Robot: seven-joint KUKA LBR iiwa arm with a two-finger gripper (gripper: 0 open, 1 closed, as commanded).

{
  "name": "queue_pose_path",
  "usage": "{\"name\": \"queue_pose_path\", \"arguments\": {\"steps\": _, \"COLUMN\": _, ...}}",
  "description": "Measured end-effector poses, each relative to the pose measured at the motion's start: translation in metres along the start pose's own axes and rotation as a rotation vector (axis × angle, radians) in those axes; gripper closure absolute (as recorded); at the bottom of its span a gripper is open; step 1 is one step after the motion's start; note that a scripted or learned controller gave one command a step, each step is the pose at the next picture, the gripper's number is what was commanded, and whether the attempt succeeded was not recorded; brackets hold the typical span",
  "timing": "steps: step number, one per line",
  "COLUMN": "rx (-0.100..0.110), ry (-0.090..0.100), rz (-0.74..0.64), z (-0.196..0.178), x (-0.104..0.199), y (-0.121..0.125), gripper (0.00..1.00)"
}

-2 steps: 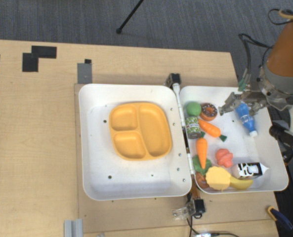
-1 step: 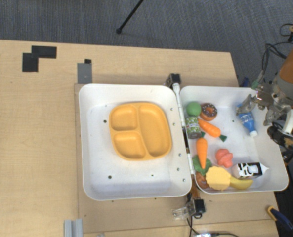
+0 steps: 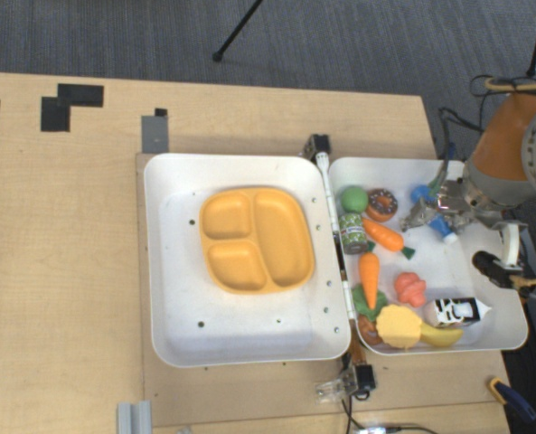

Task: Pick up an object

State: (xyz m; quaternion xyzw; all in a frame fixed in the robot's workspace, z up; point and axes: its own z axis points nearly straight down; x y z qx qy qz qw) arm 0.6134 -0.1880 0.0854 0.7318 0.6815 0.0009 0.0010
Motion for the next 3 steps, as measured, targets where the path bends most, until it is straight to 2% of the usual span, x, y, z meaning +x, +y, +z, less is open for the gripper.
{"name": "queue_pose_path", "arguments": {"steps": 1, "rx": -0.003, "ry": -0.001, "rz": -0.473, "z": 0.0, "x": 0.007, "y": 0.046, "gripper": 0.0}}
{"name": "queue_pose_path", "arguments": {"steps": 2, "rx": -0.009, "ry": -0.003, "rz": -0.473, "z": -0.012, "x": 0.007, "y": 0.048, "gripper": 1.0}}
{"name": "queue_pose_path", "arguments": {"steps": 3, "rx": -0.005, "ry": -0.002, "rz": -0.413, "z": -0.118, "x": 0.05, "y": 0.054, "gripper": 1.0}}
